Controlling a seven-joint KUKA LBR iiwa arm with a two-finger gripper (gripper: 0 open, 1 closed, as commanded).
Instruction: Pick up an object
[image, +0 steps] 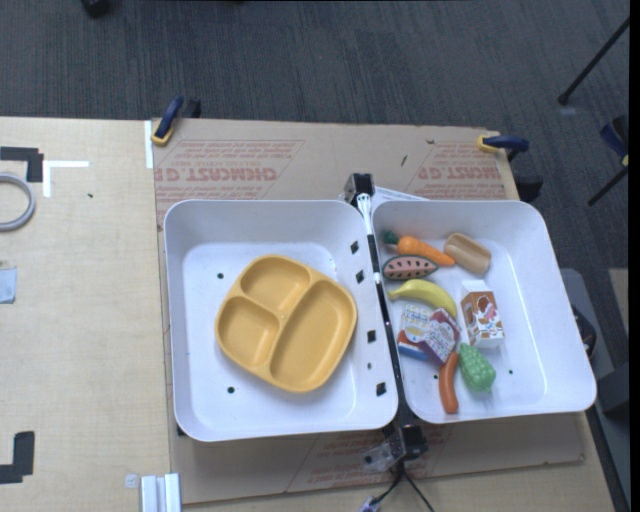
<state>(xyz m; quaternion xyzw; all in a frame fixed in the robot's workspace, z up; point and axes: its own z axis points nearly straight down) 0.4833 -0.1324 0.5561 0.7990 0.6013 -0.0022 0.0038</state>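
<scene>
Camera view: two white bins side by side on a cardboard sheet (240, 165). Red print on the cardboard sits upside down from here. Near the left top it looks like "CHEMCAST GP", with smaller lines under it too small to read. The same print repeats at the top right, partly cut off by the bin.

The left bin (190, 300) holds one yellow divided plate (285, 322) with three compartments, lying flat near the middle.

The right bin (540, 320) holds all the pickable items, bunched toward its left half:
- carrot (425, 249) and tan bun (467, 253) at the top
- watermelon slice (410, 267) just under the carrot
- banana (423, 294) below that
- small carton (482, 317) with a printed face, text unreadable
- printed packet (428, 330) just left of the carton, lettering too blurred to read
- red sausage (449, 381) touching a green knobbly piece (477, 370) at the bottom

A black clip (359, 186) sits at the top of the seam between the bins. Blue-and-yellow clamps (168, 118) hold the cardboard's top corners. A tape roll (12, 200) lies at the far left of the bench.

I cannot tell whether my gripper is released or clenched.
</scene>
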